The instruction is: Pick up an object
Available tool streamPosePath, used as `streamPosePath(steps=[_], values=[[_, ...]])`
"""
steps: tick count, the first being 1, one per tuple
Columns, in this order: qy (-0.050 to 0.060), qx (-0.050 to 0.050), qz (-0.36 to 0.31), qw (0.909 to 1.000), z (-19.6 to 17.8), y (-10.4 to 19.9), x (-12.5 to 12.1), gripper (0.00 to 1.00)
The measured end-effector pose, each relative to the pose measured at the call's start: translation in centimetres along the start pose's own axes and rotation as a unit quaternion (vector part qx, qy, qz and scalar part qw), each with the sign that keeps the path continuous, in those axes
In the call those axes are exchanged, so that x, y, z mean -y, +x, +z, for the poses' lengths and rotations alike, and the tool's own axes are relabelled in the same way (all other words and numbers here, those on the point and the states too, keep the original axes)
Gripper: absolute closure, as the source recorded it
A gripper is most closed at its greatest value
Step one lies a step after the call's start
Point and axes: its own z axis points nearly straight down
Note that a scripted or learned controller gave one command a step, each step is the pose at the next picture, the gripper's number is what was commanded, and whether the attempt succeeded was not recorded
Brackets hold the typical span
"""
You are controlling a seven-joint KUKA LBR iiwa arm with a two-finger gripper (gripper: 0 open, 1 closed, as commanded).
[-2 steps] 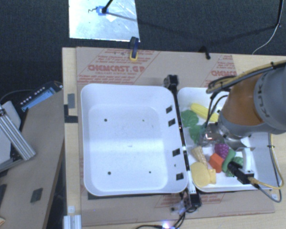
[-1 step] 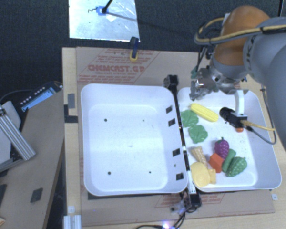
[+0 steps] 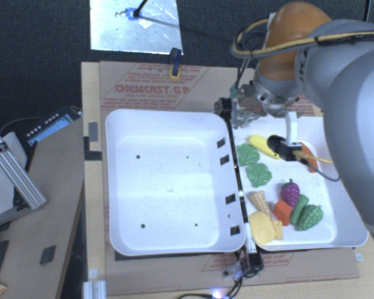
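Note:
My gripper [image 3: 239,114] hangs over the far left corner of the right bin [image 3: 348,226], close to the divider between the bins. Just in front of it lie a yellow banana-shaped toy [image 3: 257,144] and two green leafy pieces [image 3: 247,154] [image 3: 259,175]. Nearer the front sit a purple grape bunch [image 3: 290,192], a green textured fruit [image 3: 310,216], an orange piece [image 3: 283,212], a tan cone [image 3: 259,199] and a yellow lump [image 3: 262,227]. An orange toy [image 3: 307,156] shows beside the wrist. Nothing is visibly held.
The left bin [image 3: 168,185] stands beside the right one, with black clips [image 3: 225,161] along the shared rim. The grey arm [image 3: 343,73] covers the far right of the bench. A cardboard sheet [image 3: 149,86] lies under both bins.

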Motion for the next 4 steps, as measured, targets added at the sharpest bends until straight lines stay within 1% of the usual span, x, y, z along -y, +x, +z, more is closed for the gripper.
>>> streamPosePath(steps=[1, 2, 3, 4], values=[[0.005, -0.001, 0.000, 1.0000, 0.1, 4.7, 8.9, 1.00], [0.002, 0.000, -0.002, 1.0000, 5.4, 12.6, 5.7, 1.00], [0.001, 0.000, 0.001, 1.0000, -1.4, 13.7, 7.5, 1.00], [0.001, 0.001, 0.001, 1.0000, 2.2, 14.6, 4.1, 1.00]])
